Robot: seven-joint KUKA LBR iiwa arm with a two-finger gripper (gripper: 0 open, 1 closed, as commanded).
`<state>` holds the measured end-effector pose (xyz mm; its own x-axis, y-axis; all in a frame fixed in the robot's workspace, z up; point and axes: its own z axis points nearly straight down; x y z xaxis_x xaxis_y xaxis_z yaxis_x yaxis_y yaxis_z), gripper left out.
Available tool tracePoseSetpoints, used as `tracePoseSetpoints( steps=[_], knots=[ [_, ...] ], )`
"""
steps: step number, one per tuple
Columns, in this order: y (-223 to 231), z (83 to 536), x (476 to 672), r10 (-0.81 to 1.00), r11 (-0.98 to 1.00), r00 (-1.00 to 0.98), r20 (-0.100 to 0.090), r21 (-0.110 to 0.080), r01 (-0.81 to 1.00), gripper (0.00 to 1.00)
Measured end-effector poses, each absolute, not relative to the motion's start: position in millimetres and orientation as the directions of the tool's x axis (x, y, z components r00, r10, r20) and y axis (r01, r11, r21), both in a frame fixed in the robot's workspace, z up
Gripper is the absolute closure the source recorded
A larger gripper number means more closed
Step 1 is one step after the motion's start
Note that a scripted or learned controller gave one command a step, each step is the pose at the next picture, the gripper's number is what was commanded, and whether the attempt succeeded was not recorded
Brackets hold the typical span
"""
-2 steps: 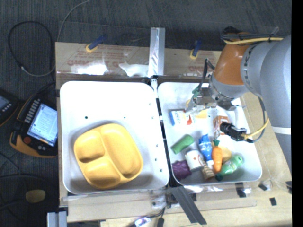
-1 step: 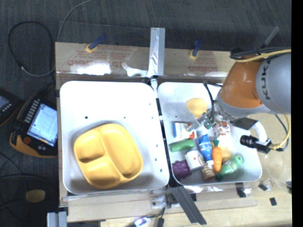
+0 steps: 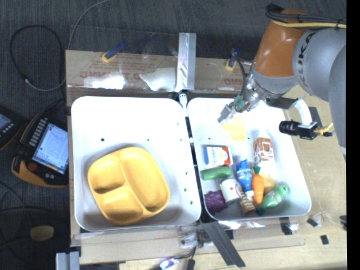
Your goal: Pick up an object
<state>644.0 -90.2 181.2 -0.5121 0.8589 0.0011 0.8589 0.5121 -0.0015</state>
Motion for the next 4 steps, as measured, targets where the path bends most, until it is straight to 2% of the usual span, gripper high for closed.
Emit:
tracePoseSetpoints(
  steps=[1,2,3,4],
  knots=[
    [-93,181,626.9,0.582,0.813,-0.813,0.002,-0.001,0.582,1.00],
    [-58,195,648.7,0.718,0.696,-0.696,0.002,0.000,0.718,1.00],
    [-21,206,588.4,0.871,0.490,-0.490,0.003,-0.004,0.871,1.00],
    [-70,218,665.5,0.836,0.549,-0.549,0.000,-0.006,0.836,1.00]
  ],
)
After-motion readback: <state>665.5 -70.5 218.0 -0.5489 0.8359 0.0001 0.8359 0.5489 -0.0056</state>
